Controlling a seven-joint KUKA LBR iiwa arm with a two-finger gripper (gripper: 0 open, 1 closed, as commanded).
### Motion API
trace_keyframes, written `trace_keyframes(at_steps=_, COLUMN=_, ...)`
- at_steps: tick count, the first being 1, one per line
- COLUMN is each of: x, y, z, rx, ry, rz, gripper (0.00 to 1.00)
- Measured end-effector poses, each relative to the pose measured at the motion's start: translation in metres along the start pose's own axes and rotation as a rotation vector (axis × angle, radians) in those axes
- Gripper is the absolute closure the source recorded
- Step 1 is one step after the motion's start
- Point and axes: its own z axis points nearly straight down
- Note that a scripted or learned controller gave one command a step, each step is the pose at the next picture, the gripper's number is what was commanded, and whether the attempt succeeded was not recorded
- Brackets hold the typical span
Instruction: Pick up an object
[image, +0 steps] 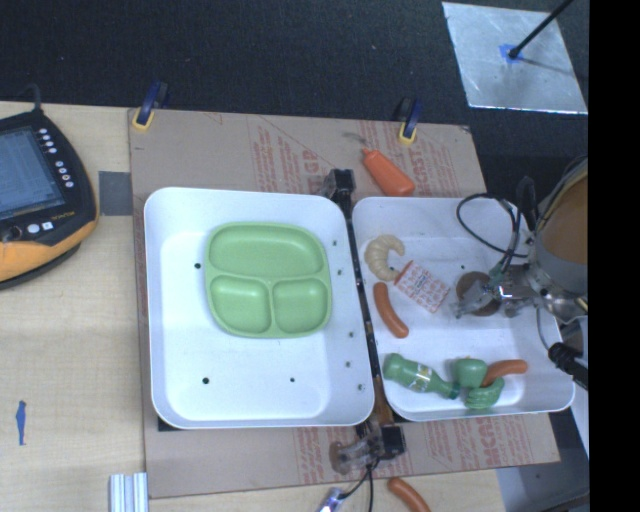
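Yellow-and-black teach pendant (35, 200) lay at bench's far left. Left bin (180, 390) held a green divided plate (268, 278). Right bin (540, 400) held a pale croissant (382, 255), a red-printed packet (422, 286), an orange sausage (390, 309), a green bottle (412, 374) and a green toy with orange stem (482, 381) along its near wall. An orange carrot (387, 172) lay outside, behind that bin. Gripper (487, 296) hung low over the right bin's right half; opening could not be told.

My arm (565, 235) is grey with an orange band; a black cable (490, 215) loops above my small metallic tool (482, 297).
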Motion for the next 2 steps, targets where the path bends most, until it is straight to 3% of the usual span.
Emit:
trace_keyframes(at_steps=1, x=0.0, y=-0.07, z=-0.087, rx=0.0, ry=0.001, rz=-0.001, gripper=0.0)
trace_keyframes(at_steps=2, x=0.001, y=0.009, z=-0.004, rx=0.001, ry=0.0, rz=-0.003, gripper=0.0)
